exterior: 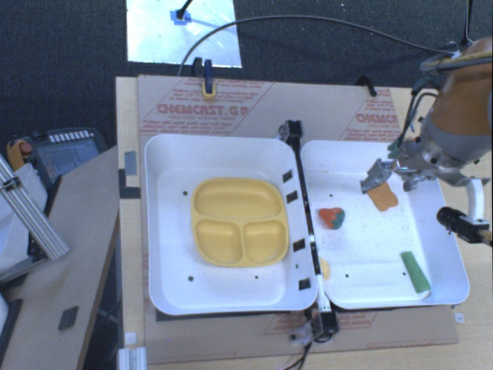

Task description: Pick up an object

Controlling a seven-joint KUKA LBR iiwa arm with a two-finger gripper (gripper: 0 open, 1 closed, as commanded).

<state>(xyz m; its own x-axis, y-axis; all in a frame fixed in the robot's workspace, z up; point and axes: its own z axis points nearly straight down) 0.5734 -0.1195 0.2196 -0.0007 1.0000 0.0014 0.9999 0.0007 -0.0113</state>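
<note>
Green plastic stick point(415, 272) lies low in the right white bin point(362, 295); gripper point(383, 177), finger state untellable, hovers beside flat orange piece point(383, 198).

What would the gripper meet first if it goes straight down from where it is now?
Probably the orange flat piece in the right bin; the gripper hangs just above it, though depth is unclear.

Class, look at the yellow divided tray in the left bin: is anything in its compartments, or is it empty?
Empty. The yellow tray shows only bare yellow in all three compartments.
</note>
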